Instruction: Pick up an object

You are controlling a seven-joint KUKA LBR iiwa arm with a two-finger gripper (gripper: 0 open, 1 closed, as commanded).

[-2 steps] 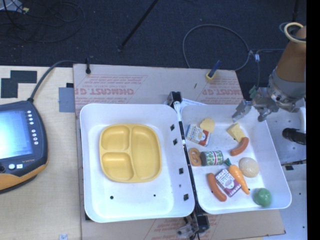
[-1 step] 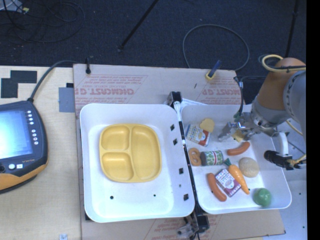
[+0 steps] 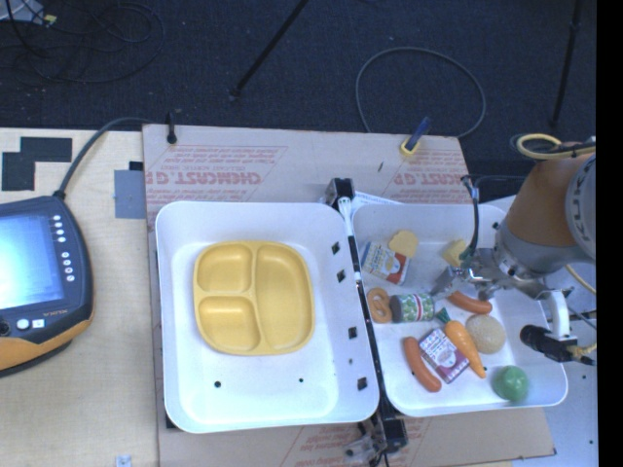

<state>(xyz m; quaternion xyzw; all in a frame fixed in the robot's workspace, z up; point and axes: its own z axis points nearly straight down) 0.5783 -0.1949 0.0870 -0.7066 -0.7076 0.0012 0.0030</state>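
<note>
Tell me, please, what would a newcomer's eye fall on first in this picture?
Probably the yellow divided plate, alone in the middle of the left bin. Next, the clutter of toy food in the right bin: a carrot, a green ball, a small can. The grey arm with its orange band reaches in from the right, above that bin's far side.

You have toy foods heaped in the right bin (image 3: 545,397): carrot (image 3: 465,346), green ball (image 3: 510,383), sausage (image 3: 421,363), can (image 3: 414,307)

Two bins before us

We see a yellow divided plate (image 3: 254,296) in the left bin (image 3: 185,377); toy foods crowd the right bin (image 3: 545,397).
</note>
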